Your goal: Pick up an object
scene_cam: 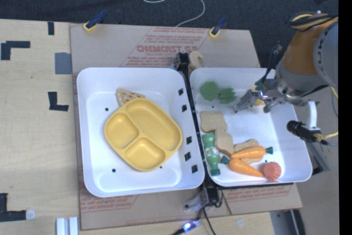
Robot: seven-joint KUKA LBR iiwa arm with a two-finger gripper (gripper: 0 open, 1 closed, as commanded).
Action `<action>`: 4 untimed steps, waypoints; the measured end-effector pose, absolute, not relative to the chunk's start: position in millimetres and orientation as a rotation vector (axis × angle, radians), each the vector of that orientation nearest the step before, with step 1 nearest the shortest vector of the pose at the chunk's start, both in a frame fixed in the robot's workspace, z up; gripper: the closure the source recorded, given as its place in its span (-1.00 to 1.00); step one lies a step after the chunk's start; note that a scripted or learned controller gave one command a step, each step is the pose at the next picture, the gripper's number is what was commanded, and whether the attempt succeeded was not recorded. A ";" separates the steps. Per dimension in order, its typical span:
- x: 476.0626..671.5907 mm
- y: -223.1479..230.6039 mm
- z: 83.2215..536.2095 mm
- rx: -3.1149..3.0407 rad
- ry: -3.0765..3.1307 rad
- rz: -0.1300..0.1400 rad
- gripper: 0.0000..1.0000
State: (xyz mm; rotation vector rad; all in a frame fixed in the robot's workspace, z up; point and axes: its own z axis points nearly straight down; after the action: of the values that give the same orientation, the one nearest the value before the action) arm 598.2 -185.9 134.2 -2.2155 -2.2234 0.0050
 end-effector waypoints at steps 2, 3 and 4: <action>599.2 -184.4 95.4 -2.219 -2.227 0.002 1.00; 604.0 -187.4 138.8 -2.222 -2.224 -0.002 1.00; 601.2 -186.7 181.3 -2.221 -2.224 -0.001 1.00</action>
State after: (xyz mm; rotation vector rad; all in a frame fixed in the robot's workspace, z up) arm 601.2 -186.7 181.3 -2.2214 -2.2235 -0.0014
